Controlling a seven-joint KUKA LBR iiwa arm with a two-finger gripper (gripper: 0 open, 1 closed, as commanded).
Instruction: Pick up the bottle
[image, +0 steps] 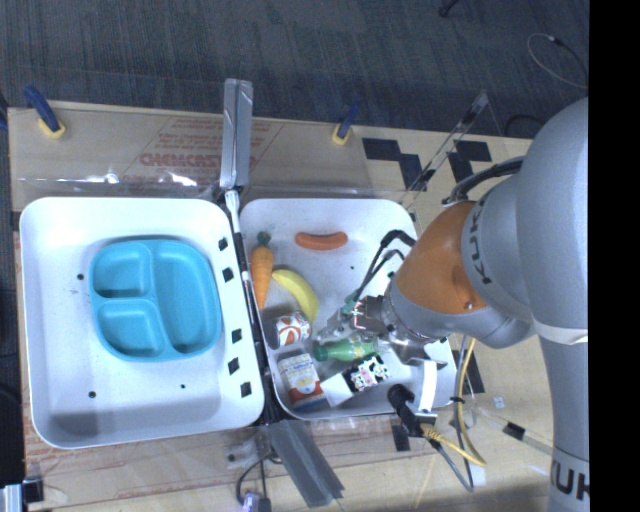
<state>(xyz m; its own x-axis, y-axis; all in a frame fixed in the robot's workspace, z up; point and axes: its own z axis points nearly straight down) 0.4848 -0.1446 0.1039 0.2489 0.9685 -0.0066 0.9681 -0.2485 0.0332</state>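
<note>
Cardboard covers the surface (120, 140) under two white bins. Nearest in the right bin (385, 215) lie small cartons (300, 375) and a green bottle (345, 349) on its side, then a banana (296, 290), a carrot (261, 272) and a sausage (321, 240). The left bin (50, 330) holds a blue divided plate (155, 297). The gripper (362, 322) sits just above the bottle; whether its jaws are parted or clenched cannot be told.

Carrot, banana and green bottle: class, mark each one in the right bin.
carrot (261, 273), camera view, middle of orange body
banana (297, 291), camera view, middle of curve
green bottle (345, 350), camera view, its body
</note>
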